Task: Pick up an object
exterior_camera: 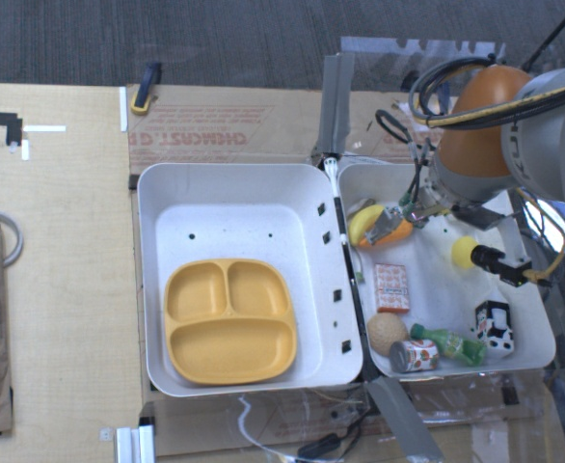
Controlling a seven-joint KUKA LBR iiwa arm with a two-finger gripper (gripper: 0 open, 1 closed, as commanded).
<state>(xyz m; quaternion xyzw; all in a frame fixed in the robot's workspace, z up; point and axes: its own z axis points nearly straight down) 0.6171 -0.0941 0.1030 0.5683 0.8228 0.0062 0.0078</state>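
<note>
You're seeing a smooth grey arm (545, 133), rounded at the joint. Right behind the gripper (406, 214) sits a glossy orange band (480, 133). Black cables (435, 83) loop up beyond the gripper, and a thin yellow cable (499, 111) runs across the orange.

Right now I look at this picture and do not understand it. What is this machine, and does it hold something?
One camera fixed above the bench looks down at a slant. The grey arm with the orange band is a robot reaching in from the right. Its gripper hangs low over the right bin, close to a banana; I cannot tell whether it holds anything. That bin also has a red and white box, a tan ball, a can, a green bottle and a toy cow. The left bin holds a yellow divided plate.
</note>
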